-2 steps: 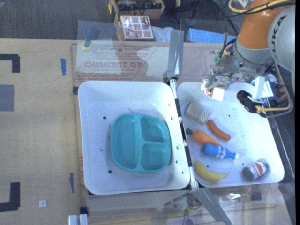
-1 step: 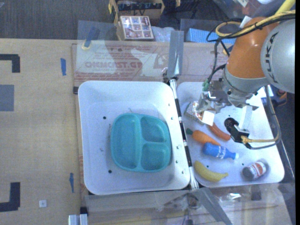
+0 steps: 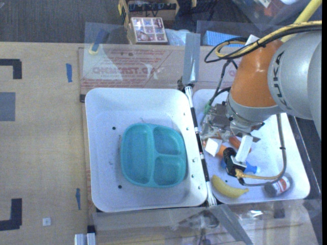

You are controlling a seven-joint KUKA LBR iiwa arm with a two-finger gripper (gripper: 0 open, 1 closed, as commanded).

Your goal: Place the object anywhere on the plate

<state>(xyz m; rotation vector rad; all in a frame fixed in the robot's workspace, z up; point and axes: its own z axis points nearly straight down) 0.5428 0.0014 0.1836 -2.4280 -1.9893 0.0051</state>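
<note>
Pincer is down in the right shallow white bin, close to that bin's left wall and about mid-way along it. Can't tell how far open it is: the orange-banded grey arm covers it from above. Can't see anything held in it.

Just under the pincer, toward the bin's front edge, is a small white-and-orange block. It looks to be touching or nearly touching; can't tell which.

Front-left corner of the right bin has a yellow banana lying flat along the front wall. A small blue piece sits between the banana and the bin's middle. A grey cylinder with a red band lies on its side near the front-right corner. Can't tell which of these is the task object; all of them are in the right bin.

The teal three-compartment plastic plate lies flat in the left shallow white bin, a bit toward the front edge. Its single large compartment faces that bin's left wall. White floor shows all round it, widest at the far edge.

The two bin walls meet as a ridge between pincer and plate. The right bin's right half is mostly bare floor. Wooden desk is open to the left of the bins.
</note>
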